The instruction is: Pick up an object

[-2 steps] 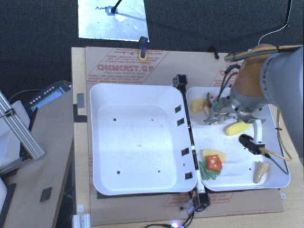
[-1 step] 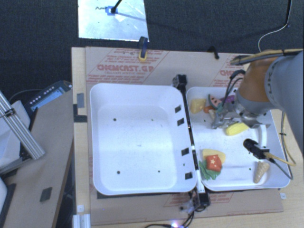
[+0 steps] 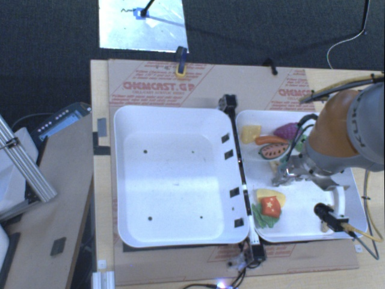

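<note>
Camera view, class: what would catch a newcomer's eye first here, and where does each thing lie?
The grey arm with its orange band reaches in from the right, its end effector low inside the right bin. A bright cluster of toy food lies there: a purple piece and yellow piece near the far edge, a red-and-green one near the front. The left bin shows bare white floor.

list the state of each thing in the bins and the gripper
gripper: low inside the right bin, fingers hard to read
right bin: holds toy food
left bin: level on the bench
yellow wedge: lying flat
red piece: resting on the green leafy piece
purple piece: lying beside the arm
</note>
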Tool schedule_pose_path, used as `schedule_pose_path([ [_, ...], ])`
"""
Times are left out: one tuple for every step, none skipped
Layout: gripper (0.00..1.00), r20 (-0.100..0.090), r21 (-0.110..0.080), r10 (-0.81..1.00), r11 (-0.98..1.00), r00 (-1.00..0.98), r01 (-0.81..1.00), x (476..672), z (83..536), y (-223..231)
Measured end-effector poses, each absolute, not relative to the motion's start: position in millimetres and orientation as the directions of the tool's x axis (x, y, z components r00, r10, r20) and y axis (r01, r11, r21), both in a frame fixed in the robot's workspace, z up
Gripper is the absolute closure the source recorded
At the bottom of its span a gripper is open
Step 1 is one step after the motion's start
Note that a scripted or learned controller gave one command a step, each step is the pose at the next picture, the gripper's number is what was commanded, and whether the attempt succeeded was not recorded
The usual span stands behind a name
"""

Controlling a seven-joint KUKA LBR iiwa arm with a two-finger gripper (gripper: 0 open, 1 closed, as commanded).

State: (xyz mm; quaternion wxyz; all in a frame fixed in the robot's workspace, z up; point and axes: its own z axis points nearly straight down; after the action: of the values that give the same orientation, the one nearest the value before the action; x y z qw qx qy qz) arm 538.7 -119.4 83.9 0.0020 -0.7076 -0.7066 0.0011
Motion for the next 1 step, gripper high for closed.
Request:
schedule_pose_path([
  [1.0, 0.002, -0.002, 1.0, 0.0, 0.0, 1.0, 485.3, 84.1, -94.8],
])
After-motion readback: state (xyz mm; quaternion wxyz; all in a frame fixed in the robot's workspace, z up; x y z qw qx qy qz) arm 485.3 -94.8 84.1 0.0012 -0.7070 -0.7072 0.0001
